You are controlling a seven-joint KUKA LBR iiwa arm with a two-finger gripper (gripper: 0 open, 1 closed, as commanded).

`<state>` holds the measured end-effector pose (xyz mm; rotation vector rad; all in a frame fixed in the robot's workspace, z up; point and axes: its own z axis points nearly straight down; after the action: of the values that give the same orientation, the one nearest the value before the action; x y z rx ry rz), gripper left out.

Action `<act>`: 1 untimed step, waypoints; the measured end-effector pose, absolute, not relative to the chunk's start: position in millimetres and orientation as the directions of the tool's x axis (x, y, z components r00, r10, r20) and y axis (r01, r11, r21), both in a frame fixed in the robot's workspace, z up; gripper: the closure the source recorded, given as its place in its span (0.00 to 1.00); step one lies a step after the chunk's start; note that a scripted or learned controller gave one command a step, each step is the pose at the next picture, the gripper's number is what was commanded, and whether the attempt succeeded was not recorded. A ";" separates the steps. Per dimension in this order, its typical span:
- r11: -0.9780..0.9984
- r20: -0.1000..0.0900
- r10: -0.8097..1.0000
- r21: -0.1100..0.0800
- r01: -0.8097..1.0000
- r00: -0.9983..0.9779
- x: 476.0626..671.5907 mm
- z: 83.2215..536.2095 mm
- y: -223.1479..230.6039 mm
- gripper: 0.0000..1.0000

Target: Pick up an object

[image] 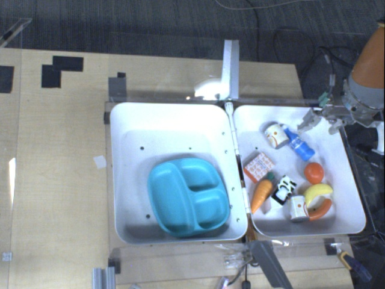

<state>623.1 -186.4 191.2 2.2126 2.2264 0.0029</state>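
Note:
The right bin (349, 161) holds several small objects: a white-and-brown can (275, 135), a blue bottle (299, 144), an orange ball (313, 173), a yellow banana (317, 191), a carrot (261, 195) and a patterned box (258, 166). My gripper (322, 120) hangs over the bin's far right corner, just right of the blue bottle. It is open, with nothing between its fingers. The grey arm with its orange band (368, 65) reaches in from the right edge.
A blue divided plate (189, 195) lies in the left bin (129, 137). A black-and-white item (284, 189), a white cube (297, 208) and a red sausage shape (322, 209) crowd the right bin's front. A metal post (231, 71) stands behind the divider.

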 end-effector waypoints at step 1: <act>-0.035 -0.001 0.999 0.005 0.999 0.035 617.4 158.8 -183.1 0.00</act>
<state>617.4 -183.1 158.8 2.2576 2.1789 0.0039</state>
